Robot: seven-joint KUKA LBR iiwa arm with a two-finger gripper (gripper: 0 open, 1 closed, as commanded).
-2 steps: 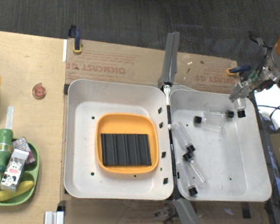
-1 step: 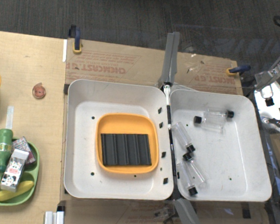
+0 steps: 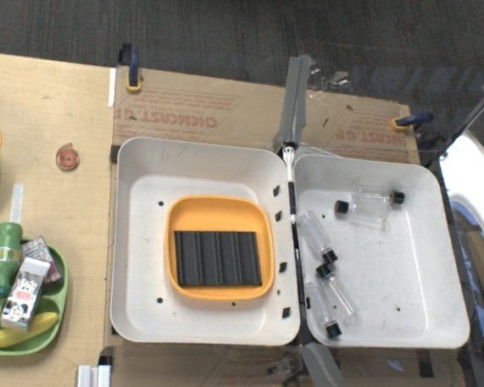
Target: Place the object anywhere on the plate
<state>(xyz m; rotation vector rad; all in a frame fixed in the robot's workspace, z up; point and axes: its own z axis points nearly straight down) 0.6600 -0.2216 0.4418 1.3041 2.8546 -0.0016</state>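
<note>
Resting on cardboard (image 3: 232,115) over wood (image 3: 46,101), 2 white bins (image 3: 139,247), orange plate (image 3: 222,209) in 1; dark carpet (image 3: 242,18) beyond.

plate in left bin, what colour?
Orange-yellow plate, with a dark grey ribbed block on it; camera view.

Left bin (image 3: 137,221): plate (image 3: 220,247) sits at centre, its top taken by a dark ribbed block (image 3: 219,258); bare floor rings it on all sides. Right bin (image 3: 441,250): clear tubes (image 3: 324,269) crowd the left wall, another tube (image 3: 369,205) lies near the back; centre and right floor open.
</note>
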